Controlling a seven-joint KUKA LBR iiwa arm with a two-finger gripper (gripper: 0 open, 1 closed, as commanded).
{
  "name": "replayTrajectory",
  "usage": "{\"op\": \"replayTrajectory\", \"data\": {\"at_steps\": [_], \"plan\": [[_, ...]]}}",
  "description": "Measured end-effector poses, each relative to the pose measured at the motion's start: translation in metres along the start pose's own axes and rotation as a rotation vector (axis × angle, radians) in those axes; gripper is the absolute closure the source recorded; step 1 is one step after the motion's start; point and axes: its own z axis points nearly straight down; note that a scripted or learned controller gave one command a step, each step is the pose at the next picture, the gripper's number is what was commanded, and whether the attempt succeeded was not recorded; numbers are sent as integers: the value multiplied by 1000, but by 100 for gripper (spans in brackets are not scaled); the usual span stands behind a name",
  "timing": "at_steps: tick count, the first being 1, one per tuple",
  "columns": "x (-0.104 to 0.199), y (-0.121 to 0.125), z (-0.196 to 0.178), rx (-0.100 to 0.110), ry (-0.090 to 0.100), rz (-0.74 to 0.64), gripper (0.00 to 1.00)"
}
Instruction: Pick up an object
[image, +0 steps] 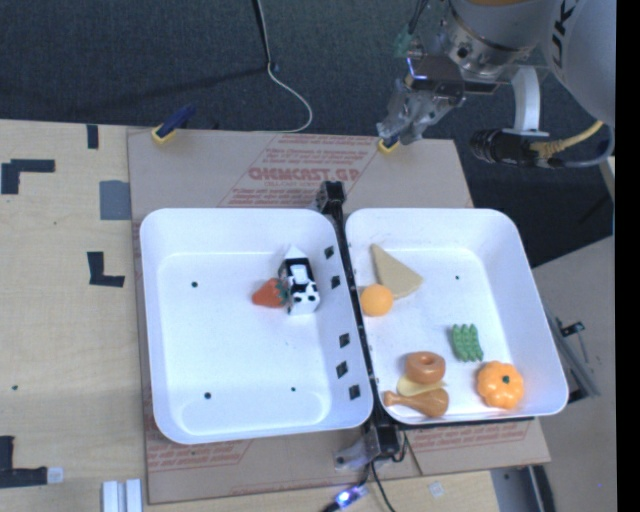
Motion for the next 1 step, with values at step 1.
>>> {"op": "replayTrajectory", "data": {"at_steps": [1], "plan": [[2, -29, -22, 7, 1, 1, 100]]}}
